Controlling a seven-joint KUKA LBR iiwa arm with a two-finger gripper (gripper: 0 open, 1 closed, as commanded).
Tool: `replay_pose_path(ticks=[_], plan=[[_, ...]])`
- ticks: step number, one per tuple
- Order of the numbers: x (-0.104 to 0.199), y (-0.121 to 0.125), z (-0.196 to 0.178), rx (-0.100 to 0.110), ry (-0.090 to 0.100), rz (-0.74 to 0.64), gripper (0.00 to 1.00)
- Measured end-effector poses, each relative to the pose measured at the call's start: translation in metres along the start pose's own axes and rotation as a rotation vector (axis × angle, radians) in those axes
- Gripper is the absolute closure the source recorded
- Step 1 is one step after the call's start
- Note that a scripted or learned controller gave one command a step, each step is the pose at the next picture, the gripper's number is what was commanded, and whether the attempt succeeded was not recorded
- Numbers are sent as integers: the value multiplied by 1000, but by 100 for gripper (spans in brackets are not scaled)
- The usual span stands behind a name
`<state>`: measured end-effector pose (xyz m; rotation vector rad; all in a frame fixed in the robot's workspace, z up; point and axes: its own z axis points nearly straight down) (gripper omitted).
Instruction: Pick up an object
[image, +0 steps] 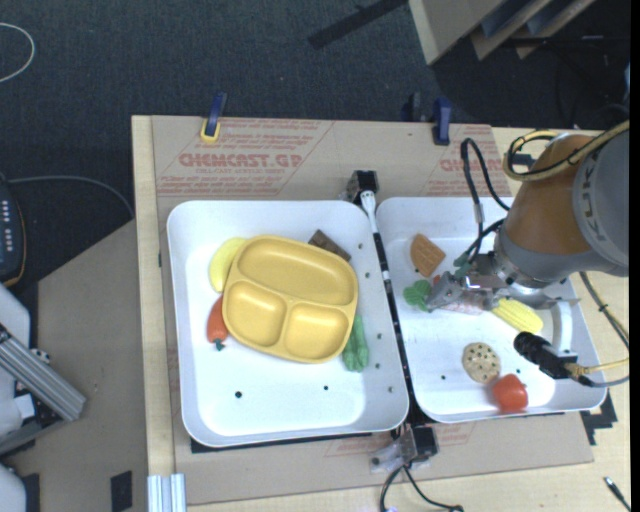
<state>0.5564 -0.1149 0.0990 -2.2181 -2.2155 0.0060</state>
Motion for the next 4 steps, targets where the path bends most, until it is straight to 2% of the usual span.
replay_pose_path(ticks=[1,2,4], plan=[[-1,2,12,-11,-4,0,0],[0,3,1,-15,-2,1,100],[5,11,-88,-14,-4,-3,100]])
